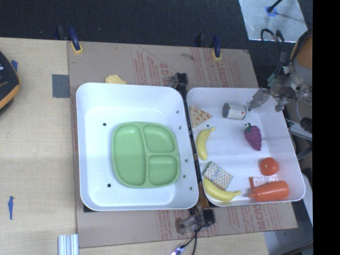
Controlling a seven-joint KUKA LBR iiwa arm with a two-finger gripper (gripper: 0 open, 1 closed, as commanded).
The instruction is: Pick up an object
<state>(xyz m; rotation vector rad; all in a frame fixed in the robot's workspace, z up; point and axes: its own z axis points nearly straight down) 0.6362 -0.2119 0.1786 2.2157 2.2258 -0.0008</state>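
The right bin (pixel 281 122) holds several items: a small grey cylinder (pixel 234 111), a purple grape bunch (pixel 253 136), a red tomato (pixel 269 166), an orange carrot-like piece (pixel 270 190), two bananas (pixel 204 142) (pixel 219 193), a waffle-like cracker (pixel 199 116) and a patterned packet (pixel 218 175). My gripper (pixel 269 101) hangs over the bin's far right corner, just right of the cylinder. It is open, with nothing between its fingers (pixel 257 99).
The left bin (pixel 90 116) carries a green divided plate (pixel 145 154). A yellow item (pixel 115 79) lies on the cardboard behind that bin. Blue clamps (pixel 216 45) hold the cardboard's far edge. A dark device (pixel 6 84) sits at the far left.
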